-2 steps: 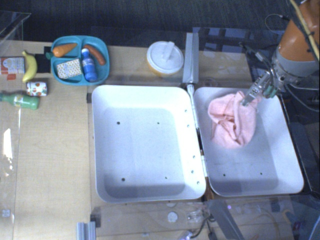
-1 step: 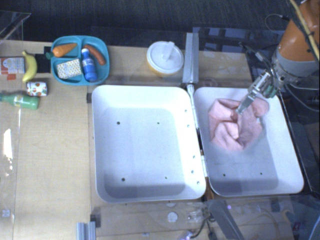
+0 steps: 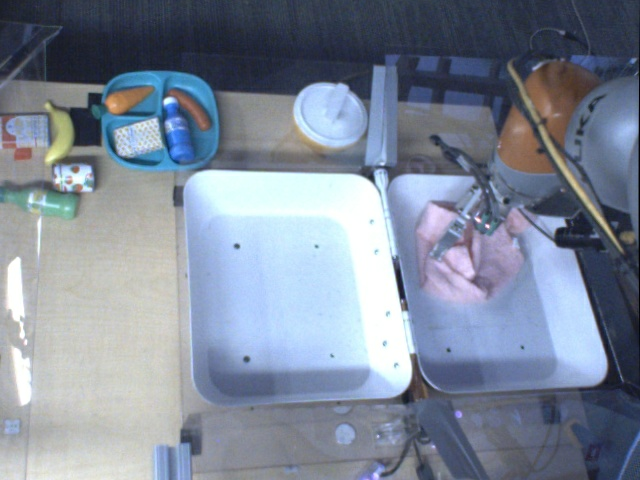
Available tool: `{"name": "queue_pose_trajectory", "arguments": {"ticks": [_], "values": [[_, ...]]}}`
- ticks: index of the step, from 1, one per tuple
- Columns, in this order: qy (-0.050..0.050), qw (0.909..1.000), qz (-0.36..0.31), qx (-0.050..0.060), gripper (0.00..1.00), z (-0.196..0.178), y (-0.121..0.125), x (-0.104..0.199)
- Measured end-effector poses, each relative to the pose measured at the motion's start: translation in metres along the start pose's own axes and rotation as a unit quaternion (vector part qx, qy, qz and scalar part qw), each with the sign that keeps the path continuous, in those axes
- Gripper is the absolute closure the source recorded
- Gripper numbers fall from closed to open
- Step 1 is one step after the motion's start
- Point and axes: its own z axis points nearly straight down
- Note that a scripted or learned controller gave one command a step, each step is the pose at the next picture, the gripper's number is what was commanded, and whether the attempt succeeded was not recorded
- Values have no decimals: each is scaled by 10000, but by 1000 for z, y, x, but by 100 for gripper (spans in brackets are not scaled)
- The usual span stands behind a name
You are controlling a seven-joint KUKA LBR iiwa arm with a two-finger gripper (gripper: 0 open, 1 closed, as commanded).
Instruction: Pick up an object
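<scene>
At the far left of the desk (image 3: 100, 298) you will see a banana (image 3: 60, 133), a small can (image 3: 73, 177) and a green bottle (image 3: 40, 202), then a blue tray (image 3: 205, 118) of toy food and a lidded cup (image 3: 331, 116) further right; none of these lie within the bins. The left bin (image 3: 290, 288) has nothing in it to pick. In the right bin (image 3: 500, 353), the task's thing, a crumpled pink cloth (image 3: 468, 258), lies in the upper half, well inside the walls. The hand (image 3: 466, 225) sits over the cloth's upper edge with its fingers spread part-way, and no cloth is visibly pinched between them. Expect a possible failed pick: soft cloth may slip out if the fingers close on one thin fold, or the fingertips may pass over it and close on air.
</scene>
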Motion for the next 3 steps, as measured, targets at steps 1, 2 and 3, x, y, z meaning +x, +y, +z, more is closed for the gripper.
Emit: {"name": "queue_pose_trajectory", "arguments": {"ticks": [1,2,3], "values": [[-60,9997,216,-32,0,12,8,15],[-80,9997,213,-58,100,1,11,13],[2,9917,1285,9,100,-144,51,21]]}}
